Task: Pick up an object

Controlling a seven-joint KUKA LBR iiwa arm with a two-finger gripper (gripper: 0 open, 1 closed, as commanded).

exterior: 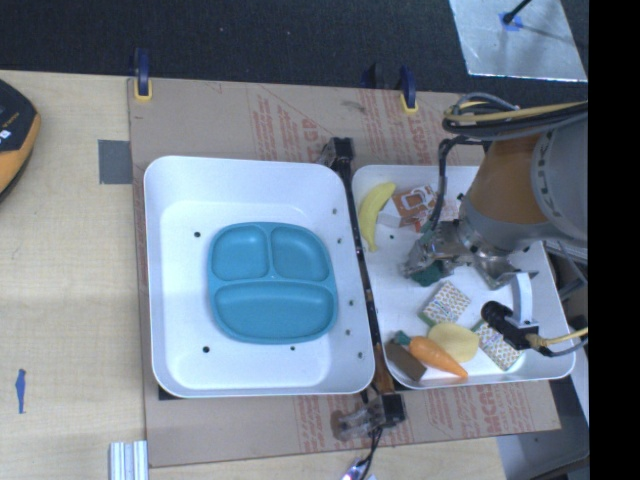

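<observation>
I see the gripper [432,258] low in the right bin [556,366], mid-frame right; I cannot tell its state. The banana [374,212] and packet [446,303] lie close by, so I fear a glancing, empty grab.

I see a pale wood tabletop [70,268] with a brown cardboard sheet [250,118] laid flat over its middle. Two white bins sit on that sheet side by side, edges touching: the left bin [165,268] toward nine o'clock, the right bin [545,368] toward three. A grey tape patch [115,161] lies at the sheet's left edge.
</observation>
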